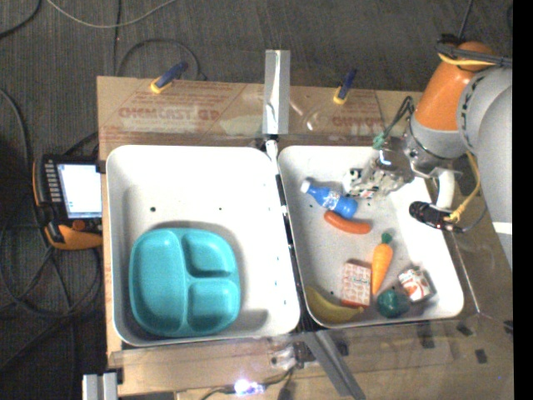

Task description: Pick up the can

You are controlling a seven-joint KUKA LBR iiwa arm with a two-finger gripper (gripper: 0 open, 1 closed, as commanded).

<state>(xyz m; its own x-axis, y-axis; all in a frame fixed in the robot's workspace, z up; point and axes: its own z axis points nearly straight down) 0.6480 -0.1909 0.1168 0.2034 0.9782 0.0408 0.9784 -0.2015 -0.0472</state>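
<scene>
My gripper point(367, 182) hangs over the rear of the right bin point(454, 286); whether its jaws are apart or together cannot be determined from this angle. Just beside it, toward the bin's middle, lies a blue bottle point(327, 197) with a white cap, and a red sausage point(347, 222) lies against the bottle's near side. Farther out, an orange carrot point(381, 262) stands lengthwise beside a small red carton point(356, 282). The can point(415, 284) lies on its side near the front right corner, well apart from my gripper, with a green vegetable point(392, 303) just beside it and a banana point(332, 307) along the front wall. The left bin point(125, 173) holds a teal divided plate point(184, 282).
</scene>
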